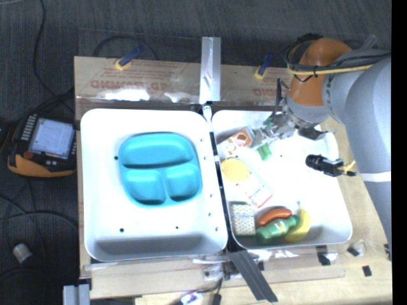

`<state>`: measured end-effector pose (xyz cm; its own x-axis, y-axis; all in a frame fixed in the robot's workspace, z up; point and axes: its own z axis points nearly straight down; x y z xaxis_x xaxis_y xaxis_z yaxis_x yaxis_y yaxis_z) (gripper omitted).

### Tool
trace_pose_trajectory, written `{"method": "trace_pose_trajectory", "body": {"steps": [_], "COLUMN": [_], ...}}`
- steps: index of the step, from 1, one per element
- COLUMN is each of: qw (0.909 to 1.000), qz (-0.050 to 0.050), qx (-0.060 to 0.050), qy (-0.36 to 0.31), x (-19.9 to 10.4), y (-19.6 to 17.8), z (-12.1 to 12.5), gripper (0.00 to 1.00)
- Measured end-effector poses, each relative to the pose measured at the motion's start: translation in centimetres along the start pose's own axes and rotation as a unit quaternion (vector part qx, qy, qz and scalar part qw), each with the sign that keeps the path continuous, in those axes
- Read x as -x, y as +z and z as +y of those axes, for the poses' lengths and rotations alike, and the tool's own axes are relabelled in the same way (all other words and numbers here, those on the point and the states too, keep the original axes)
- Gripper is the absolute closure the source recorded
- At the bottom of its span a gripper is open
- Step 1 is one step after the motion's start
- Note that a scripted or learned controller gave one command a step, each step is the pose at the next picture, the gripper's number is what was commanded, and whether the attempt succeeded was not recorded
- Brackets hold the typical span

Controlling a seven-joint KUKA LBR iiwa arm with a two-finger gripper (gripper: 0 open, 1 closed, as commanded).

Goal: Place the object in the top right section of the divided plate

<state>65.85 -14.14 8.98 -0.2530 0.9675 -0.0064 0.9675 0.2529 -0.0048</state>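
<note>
Right bin [331,199], claw [275,127] blurred, perhaps touching packet [234,142]

The divided plate [160,168] looks like smooth blue plastic with a soft sheen. Both bins, the left bin [102,234] and the right bin [331,202], appear as glossy white plastic, catching glare at their 12 o'clock rims. The desk [159,78] reads as pale wood under a shiny clear film. The arm [369,113] has a smooth matt grey shell and a glossy orange band [311,75]. The floor [191,11] looks like rough dark carpet.
</note>
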Motion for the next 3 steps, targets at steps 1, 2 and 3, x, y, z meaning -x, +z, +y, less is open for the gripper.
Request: {"method": "trace_pose_trajectory", "body": {"steps": [1,2,3], "qw": [1.0000,0.9608,0.9749], "qz": [-0.003,0.000,0.000], "qx": [0.004,-0.002,-0.002], "qy": [-0.001,0.277,0.223], "x": [-0.1,-7.2,-2.0], "y": [0.2,-9.1,-13.7], "z": [0.2,2.8,1.4], "gripper": [0.00,0.00,0.00]}}
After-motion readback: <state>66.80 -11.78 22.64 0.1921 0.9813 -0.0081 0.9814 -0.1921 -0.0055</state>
